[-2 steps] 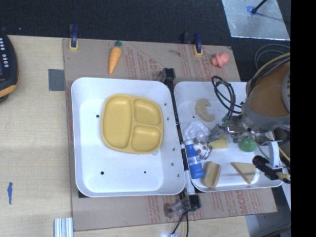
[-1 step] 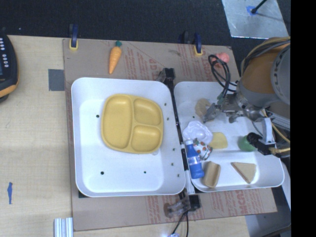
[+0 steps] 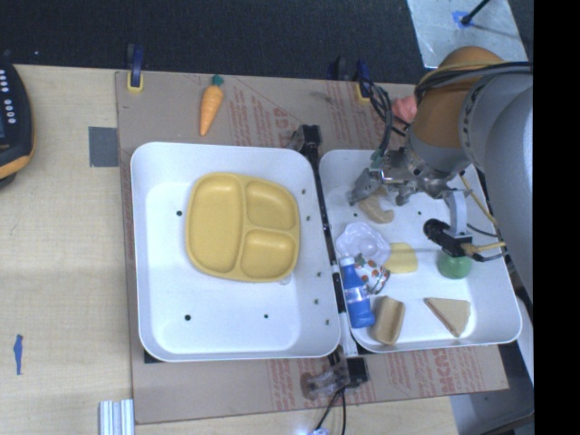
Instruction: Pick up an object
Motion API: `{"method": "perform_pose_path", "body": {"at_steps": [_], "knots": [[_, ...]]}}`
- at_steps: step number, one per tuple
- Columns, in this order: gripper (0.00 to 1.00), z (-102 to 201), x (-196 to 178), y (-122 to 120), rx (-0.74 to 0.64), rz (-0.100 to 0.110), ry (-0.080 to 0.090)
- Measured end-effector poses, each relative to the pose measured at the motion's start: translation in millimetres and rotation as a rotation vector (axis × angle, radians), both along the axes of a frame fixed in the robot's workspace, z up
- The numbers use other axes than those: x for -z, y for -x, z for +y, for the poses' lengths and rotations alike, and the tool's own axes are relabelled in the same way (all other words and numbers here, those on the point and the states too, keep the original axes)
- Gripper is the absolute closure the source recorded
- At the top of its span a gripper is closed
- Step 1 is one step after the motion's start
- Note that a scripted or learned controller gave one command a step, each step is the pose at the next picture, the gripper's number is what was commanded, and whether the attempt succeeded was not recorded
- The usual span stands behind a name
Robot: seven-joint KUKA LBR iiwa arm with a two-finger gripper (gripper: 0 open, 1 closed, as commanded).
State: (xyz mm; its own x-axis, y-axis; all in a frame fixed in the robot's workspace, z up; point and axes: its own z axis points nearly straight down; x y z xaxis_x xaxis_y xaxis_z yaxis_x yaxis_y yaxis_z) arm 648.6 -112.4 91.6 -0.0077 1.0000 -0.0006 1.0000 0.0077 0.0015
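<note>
Grey and metallic, the claw [image 3: 370, 191] hangs at the end of the arm over the upper-left corner of the right bin [image 3: 412, 290]. Whether it is open or closed I cannot tell, and nothing can be seen held in it. Just below it, against the bin's smooth white floor, lies a pale tan lump [image 3: 377, 212] with a rounded, uneven outline; whether the claw touches it is unclear. Further down the bin's left edge sits a crumpled clear plastic wrapper [image 3: 361, 241], glossy and creased. Below that lies a blue bottle [image 3: 356, 295] with a printed label, stretched lengthwise along the same edge toward the lower-left corner. A soft-looking yellow block [image 3: 403, 259] rests near the bin's middle, just beside the wrapper. A green round piece [image 3: 455, 265] sits toward the right edge. Along the bottom edge are a tan slice with a rounded top [image 3: 388, 320] and a tan wedge [image 3: 449, 314] with a darker crust-like border, the two set apart. The left bin [image 3: 163, 243], also shallow, white and round-cornered, holds one thing, a matte yellow plate [image 3: 243, 227] divided into three compartments, lying flat in the upper middle. Both bins stand on a brown board [image 3: 263, 116] on the counter. An orange toy carrot [image 3: 210, 107] with a green top lies on the board beyond the left bin's top edge.
</note>
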Motion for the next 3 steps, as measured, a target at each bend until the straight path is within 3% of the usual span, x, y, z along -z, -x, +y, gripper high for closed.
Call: {"method": "perform_pose_path", "body": {"at_steps": [2, 3], "knots": [[0.0, 8, -1, -7, 0.001, 0.005, 0.0], [0.0, -10, -1, -8, 0.005, 0.002, 0.002]]}}
